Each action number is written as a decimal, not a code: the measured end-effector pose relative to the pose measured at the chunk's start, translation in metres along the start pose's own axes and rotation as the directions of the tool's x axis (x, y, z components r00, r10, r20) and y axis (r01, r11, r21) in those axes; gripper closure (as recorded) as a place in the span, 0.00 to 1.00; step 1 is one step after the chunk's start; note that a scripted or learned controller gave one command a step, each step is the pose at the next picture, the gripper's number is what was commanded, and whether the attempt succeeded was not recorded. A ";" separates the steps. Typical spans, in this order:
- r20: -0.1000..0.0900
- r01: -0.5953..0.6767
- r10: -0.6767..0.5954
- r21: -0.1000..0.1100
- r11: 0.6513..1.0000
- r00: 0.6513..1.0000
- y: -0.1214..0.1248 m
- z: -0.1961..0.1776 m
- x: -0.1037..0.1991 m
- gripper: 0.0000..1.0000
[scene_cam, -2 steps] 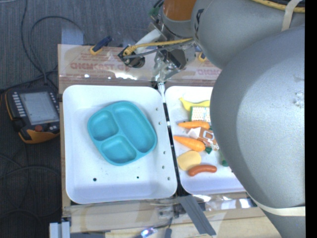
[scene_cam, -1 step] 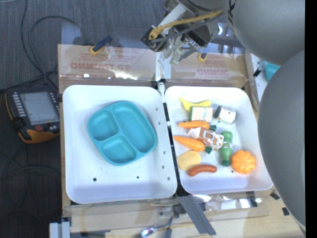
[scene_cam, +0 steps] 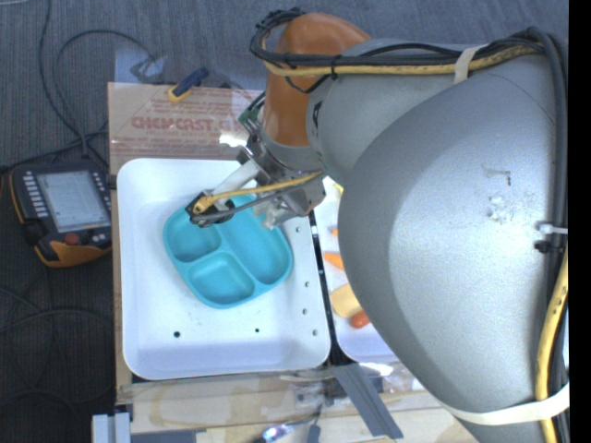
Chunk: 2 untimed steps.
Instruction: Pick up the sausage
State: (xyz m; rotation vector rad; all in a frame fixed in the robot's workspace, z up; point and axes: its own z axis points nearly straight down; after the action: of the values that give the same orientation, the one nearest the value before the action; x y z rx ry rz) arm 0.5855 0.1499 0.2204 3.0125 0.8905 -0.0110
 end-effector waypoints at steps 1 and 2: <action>-0.005 -0.184 0.184 -0.001 0.983 0.983 -0.005 -0.170 -0.035 1.00; -0.004 -0.358 0.358 -0.002 0.934 0.934 0.010 -0.171 -0.065 1.00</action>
State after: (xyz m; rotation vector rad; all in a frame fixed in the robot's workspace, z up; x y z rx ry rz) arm 0.5377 0.1068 0.3915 3.1218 0.3277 -0.0037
